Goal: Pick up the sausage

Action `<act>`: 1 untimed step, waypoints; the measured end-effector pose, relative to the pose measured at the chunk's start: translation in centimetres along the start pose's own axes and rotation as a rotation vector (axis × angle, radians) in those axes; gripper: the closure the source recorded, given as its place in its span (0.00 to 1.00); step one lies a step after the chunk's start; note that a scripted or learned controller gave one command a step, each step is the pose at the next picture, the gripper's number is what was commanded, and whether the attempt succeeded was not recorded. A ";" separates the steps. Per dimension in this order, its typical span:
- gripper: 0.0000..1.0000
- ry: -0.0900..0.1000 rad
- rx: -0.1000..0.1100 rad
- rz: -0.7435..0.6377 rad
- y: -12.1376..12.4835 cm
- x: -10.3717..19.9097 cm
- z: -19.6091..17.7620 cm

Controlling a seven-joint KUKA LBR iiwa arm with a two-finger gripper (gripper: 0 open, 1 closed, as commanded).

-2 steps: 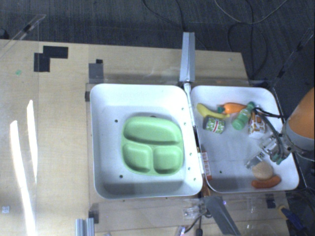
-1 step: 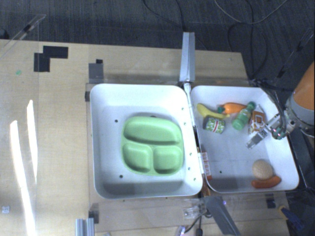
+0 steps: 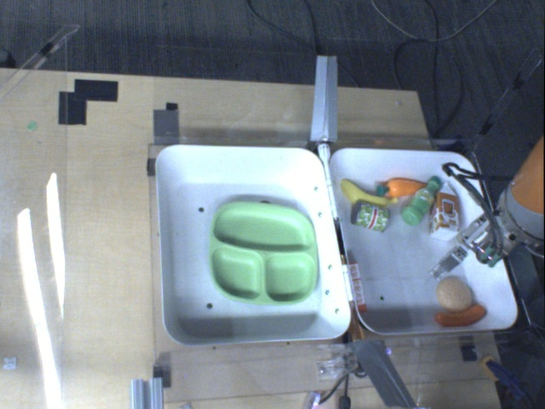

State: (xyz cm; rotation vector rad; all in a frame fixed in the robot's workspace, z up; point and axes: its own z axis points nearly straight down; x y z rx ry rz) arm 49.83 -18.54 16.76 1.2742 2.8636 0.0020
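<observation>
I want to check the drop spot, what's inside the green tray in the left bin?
Nothing shows in the green tray: its three compartments look bare, one long at the far side, two smaller at the near side. The tray covers the left bin floor beneath it.

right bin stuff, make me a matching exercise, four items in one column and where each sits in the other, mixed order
Things:
1. sausage
2. banana
3. green bottle
4. green tray

Places:
A. middle of the left bin
B. near edge of the right bin, beside the tan ball
C. far left part of the right bin
D. between the carrot and the small carton

Pairs: 1-B, 2-C, 3-D, 4-A
</observation>
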 end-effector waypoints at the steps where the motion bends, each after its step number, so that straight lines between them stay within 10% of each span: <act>1: 0.00 -0.006 -0.004 -0.002 -1.0 -0.1 7.8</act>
